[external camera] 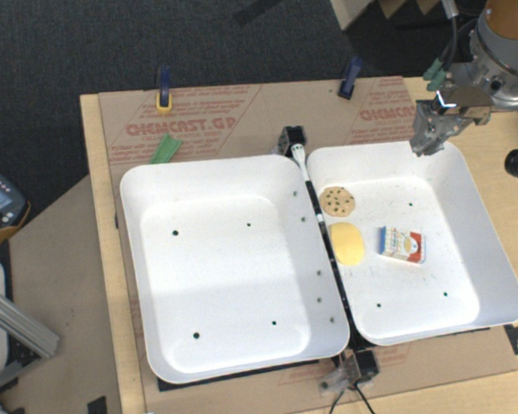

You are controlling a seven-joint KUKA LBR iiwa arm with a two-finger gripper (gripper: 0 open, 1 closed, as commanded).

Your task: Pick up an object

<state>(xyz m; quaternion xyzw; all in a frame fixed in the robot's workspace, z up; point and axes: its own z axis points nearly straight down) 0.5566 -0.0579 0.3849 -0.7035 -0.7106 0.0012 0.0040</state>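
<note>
- Gripper [428, 138]: you find it at the far right, hanging over the far rim of the right bin [474, 193]; its fingers point down and sit close together, with nothing visible between them
- Arm [494, 55]: it enters from the far right corner of the scene, with cables trailing past its wrist
- Cookie [337, 202]: round, tan, with dark chips, lying flat in the right bin near its left wall, on the far side
- Yellow object [348, 243]: rounded and lemon-like, just on the near side of the cookie, also close to the left wall
- Small carton [400, 245]: white with blue and red print, lying flat just right of the yellow object, apart from it
- All three items lie well apart from the gripper, towards the near left of it
- Left bin [146, 256]: white, set beside the right bin, their inner rims meeting along a dark strip
- Board [108, 134]: brown, printed in red, under both bins, with a blue clamp [164, 91] at its far edge
</note>
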